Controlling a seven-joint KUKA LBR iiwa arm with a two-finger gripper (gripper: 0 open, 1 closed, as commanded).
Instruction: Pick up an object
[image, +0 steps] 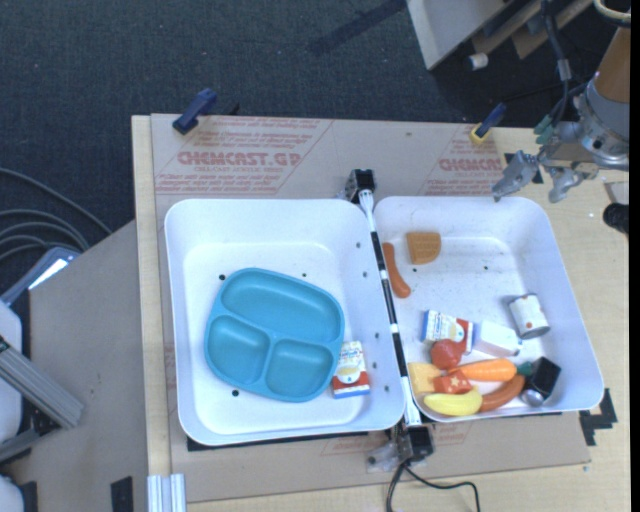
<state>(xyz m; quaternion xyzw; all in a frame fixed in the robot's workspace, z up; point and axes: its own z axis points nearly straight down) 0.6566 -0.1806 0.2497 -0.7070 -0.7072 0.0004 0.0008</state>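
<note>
My gripper (533, 181) hangs over the far rim of the right bin (565, 262), near its back right corner. It is open with nothing between its fingers. Below it in that bin lie a brown bread piece (423, 246), a red sausage (396, 272) and a silver can (527, 315). A cluster sits at the near side: a small carton (445, 328), a tomato (447, 353), a carrot (488, 370), a banana (452, 404) and a black object (543, 378). None of these touches the gripper.
The left bin (190, 300) holds a blue divided plate (273, 333) and a small carton (350, 368) by the plate's near right edge. A black divider (382, 290) runs between the bins. Blue clamps (195, 110) (488, 122) sit on the board behind.
</note>
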